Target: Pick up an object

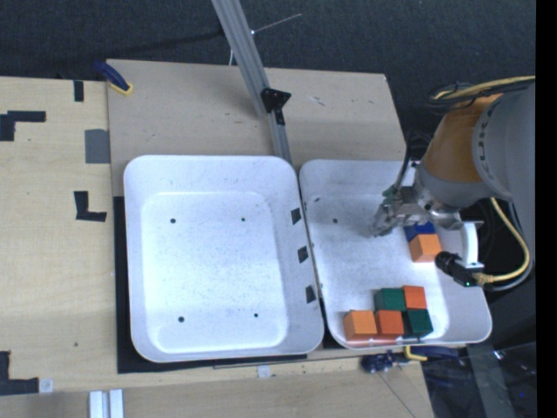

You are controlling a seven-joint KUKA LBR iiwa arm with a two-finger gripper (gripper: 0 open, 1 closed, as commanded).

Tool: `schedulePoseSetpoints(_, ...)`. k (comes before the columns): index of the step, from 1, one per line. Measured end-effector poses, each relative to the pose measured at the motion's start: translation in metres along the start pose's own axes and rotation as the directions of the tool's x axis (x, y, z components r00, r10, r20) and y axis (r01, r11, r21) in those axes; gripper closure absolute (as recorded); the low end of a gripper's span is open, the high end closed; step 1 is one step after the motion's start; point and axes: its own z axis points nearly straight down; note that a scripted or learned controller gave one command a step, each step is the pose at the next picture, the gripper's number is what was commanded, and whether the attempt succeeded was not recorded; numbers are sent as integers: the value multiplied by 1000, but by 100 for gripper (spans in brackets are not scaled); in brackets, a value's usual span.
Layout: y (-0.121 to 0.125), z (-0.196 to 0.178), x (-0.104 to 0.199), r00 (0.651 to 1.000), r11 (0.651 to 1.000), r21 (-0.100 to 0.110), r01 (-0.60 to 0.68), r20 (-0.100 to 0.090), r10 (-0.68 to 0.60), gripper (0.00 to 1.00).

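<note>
Matt speckled white bins (218, 168), wooden bench (183, 103)

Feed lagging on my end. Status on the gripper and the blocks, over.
Gripper low over right bin, fingers unclear. Orange block and blue block just beside it, not seen held. Orange-and-green block cluster at near edge, untouched.

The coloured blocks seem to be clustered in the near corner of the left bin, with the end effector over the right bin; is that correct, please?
Not quite: the camera view shows the coloured blocks in the right bin, not the left bin. The end effector is indeed over the right bin.
</note>
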Motion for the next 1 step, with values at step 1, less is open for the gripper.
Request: schedulePoseSetpoints(1, 6, -44, -3, 1000, 1000, -5, -2, 1, 2, 100)
